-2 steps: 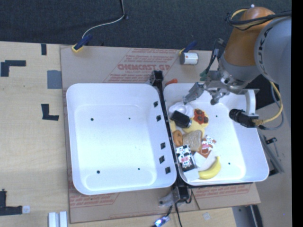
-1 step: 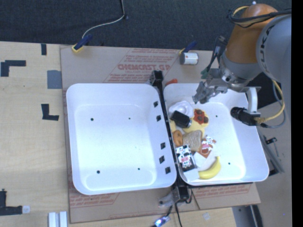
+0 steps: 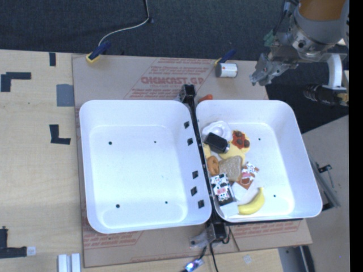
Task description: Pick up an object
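Note:
Small objects lie clustered in the left part of the right bin [image 3: 283, 152]. Among them are a yellow banana [image 3: 252, 203], a slice of toast [image 3: 230, 167], a black block [image 3: 216, 142] on a yellow piece, a red-and-orange item [image 3: 240, 139], a small donut [image 3: 212, 165] and a black-and-white cow-patterned carton [image 3: 222, 189]. My gripper [image 3: 266, 72] hangs above the bench beyond the right bin's far edge, well clear of the objects. Nothing shows between its fingers.
The left bin [image 3: 136, 163] sits beside the right one, joined by a black divider clip [image 3: 188, 92]. A white-and-blue clamp [image 3: 227, 68] and a yellow-and-blue clamp [image 3: 97, 51] stand on the cardboard behind the bins. A white cable runs across the dark floor.

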Motion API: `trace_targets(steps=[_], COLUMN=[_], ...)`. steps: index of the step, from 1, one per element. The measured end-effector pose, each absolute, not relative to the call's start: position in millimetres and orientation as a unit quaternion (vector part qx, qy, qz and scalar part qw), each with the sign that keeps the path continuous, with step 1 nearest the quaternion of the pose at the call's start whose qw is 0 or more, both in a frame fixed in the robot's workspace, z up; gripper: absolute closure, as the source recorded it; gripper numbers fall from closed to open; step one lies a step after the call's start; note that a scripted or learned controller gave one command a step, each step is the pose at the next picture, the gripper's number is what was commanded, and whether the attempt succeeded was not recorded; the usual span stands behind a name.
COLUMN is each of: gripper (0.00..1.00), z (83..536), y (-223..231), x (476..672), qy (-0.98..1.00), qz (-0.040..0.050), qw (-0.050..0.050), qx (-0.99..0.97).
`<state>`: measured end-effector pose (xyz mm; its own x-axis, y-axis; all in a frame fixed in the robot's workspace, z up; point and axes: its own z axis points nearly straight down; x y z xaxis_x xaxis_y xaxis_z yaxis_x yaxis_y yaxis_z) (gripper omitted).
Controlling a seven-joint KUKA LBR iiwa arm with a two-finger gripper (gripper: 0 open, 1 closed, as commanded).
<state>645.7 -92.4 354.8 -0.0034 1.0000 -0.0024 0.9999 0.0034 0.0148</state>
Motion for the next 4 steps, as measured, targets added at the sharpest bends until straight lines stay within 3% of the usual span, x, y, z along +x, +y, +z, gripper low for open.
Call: trace_targets(steps=[1, 2, 3, 4], gripper=[1.0, 1.0, 1.0, 1.0], z=[264, 436, 543, 534], y=[-126, -140, -161, -228], x=[659.1, 650.8, 668.9, 667.7], qy=[0.707, 0.708, 0.708, 0.705], qz=[-0.0028, 0.0044, 0.003, -0.0014], qw=[-0.001, 0.008, 0.006, 0.001], qx=[0.707, 0.706, 0.706, 0.709])
